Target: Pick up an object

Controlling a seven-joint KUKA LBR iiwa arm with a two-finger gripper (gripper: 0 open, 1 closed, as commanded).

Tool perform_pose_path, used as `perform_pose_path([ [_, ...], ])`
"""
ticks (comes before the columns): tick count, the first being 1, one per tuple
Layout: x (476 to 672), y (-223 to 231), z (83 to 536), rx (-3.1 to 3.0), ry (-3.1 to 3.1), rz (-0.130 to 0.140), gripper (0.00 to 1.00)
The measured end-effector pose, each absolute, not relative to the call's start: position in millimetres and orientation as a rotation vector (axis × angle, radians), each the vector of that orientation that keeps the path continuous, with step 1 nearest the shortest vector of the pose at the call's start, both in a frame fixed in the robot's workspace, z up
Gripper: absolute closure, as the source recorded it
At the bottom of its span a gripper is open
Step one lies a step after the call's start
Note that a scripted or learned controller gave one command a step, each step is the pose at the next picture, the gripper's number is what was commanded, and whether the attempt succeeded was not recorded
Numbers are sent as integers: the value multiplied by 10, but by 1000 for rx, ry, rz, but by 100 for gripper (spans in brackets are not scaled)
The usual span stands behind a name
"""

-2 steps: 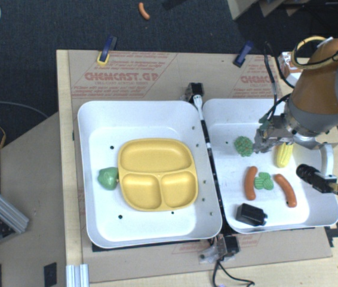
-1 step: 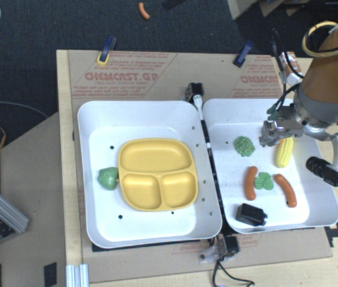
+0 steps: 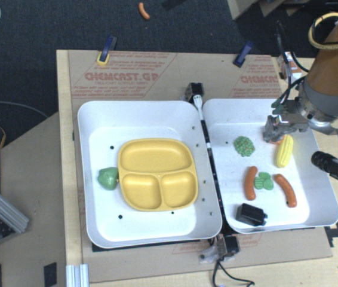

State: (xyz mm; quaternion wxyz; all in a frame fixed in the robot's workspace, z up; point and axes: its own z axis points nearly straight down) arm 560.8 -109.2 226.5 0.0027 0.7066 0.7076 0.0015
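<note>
- Bench: a tan board (image 3: 157,64) printed with faded red lettering, two blue clips on its far edge, dark carpet beyond. A small orange piece (image 3: 144,11) lies on the carpet, well apart from the bench.
- Two shallow white bins side by side, glossy plastic with rounded corners: left bin (image 3: 91,178), right bin (image 3: 318,202).
- Left bin: a yellow three-compartment tray (image 3: 157,173), smooth with rounded edges; a green rounded item (image 3: 107,177) touches its left edge.
- Right bin: bumpy green broccoli (image 3: 244,146); yellow corn cob (image 3: 284,150), ribbed, lying lengthwise; two orange-red sausages, one (image 3: 251,183) left of a small green leafy piece (image 3: 264,181), the other (image 3: 286,189) to its right; a black block (image 3: 251,214) near the front rim.
- Arm: grey body with orange band, cut off at the right edge. Gripper (image 3: 274,131) sits low over the far part of the right bin, just beside the upper end of the corn cob.
- Tool state: cannot tell; the fingertips merge into grey metal blur, and nothing is visibly between them.
- Cables and a black connector at the front seam are hard to make out.
</note>
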Motion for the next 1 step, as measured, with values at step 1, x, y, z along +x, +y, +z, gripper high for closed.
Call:
perform_pose_path([
  [1, 5453, -630, 2237, 2219, 2230, 0, 100],
])
